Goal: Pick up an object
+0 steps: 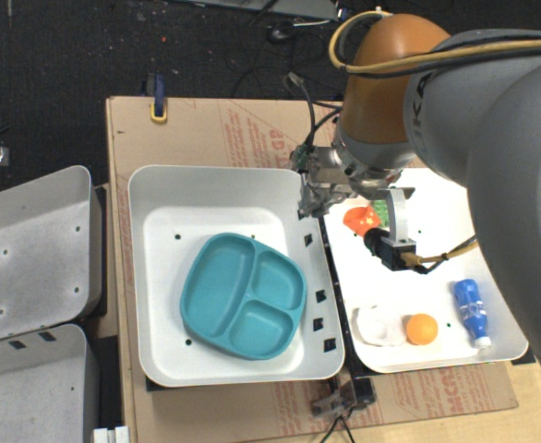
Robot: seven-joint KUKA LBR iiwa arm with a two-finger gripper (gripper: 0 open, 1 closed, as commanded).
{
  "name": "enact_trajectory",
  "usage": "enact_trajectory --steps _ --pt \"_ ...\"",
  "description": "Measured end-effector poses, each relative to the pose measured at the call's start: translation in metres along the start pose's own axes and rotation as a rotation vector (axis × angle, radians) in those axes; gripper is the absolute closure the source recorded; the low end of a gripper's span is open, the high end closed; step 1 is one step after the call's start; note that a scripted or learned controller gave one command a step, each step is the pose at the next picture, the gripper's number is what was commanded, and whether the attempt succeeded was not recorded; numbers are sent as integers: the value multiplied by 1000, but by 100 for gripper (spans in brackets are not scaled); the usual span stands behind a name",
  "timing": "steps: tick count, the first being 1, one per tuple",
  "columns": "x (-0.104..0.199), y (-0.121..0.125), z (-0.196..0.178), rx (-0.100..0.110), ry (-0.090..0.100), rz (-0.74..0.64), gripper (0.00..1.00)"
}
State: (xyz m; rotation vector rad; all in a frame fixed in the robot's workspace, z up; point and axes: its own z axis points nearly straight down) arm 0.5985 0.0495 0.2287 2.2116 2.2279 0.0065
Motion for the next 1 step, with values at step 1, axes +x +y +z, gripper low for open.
enact_trajectory --steps 1 --pt "45 14 -4 2 1 0 100"
